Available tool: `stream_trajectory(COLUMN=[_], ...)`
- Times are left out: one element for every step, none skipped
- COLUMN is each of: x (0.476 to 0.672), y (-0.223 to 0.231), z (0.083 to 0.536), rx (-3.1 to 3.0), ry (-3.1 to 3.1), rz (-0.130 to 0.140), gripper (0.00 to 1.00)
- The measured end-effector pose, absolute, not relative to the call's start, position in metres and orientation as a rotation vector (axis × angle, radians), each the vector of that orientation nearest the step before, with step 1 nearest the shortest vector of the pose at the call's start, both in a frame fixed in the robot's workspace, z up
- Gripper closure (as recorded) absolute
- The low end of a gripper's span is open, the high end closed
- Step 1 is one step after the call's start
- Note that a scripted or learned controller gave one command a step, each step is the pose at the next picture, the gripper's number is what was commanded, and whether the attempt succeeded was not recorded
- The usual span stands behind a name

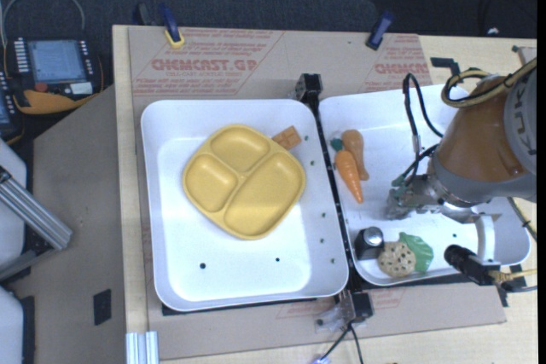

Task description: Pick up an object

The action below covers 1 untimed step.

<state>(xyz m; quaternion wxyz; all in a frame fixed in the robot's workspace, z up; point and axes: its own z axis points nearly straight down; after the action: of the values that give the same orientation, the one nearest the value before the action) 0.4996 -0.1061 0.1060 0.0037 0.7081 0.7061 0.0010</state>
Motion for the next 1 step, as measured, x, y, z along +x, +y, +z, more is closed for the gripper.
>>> stream_trajectory(x=[0.4927], y=[-0.1071], z=[0.1655], rx=[2.217], ry=[2.218], rz=[0.004], gripper=[1.00])
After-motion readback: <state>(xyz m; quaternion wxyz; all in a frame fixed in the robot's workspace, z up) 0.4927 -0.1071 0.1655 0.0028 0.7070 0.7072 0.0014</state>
